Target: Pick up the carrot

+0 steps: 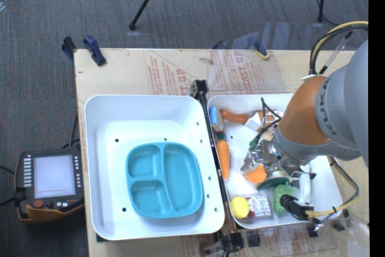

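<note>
The carrot (223,156) is a long orange root that lies lengthwise along the left wall of the right bin (334,185). My gripper (257,159) reaches down into the middle of that bin, a little to the right of the carrot and apart from it. Just below the gripper sits a rounded orange item (257,175). The arm's orange band and grey wrist (307,120) cover the bin's right half.
The right bin also holds a second orange piece (236,118) at the back, a yellow lemon (240,207), a small carton (260,206) and green items (281,195) at the front. In the left bin (108,114) lies a teal divided plate (163,180).
</note>
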Available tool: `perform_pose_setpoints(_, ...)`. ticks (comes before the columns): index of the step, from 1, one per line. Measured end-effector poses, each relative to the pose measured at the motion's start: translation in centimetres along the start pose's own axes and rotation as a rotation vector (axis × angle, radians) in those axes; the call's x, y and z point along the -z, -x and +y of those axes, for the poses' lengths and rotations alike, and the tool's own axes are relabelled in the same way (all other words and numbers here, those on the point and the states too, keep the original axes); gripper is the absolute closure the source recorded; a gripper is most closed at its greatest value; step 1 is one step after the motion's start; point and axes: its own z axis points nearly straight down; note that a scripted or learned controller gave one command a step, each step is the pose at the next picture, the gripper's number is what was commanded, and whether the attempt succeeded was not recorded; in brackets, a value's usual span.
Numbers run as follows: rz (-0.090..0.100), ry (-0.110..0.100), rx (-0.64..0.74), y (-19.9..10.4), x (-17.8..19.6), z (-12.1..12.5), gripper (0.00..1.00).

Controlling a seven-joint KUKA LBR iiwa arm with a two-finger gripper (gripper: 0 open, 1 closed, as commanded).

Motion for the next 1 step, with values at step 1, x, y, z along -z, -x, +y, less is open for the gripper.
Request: perform_pose_setpoints(1,-0.001,0.005,-0.438,-5.24,9.06,-4.62,1.0)
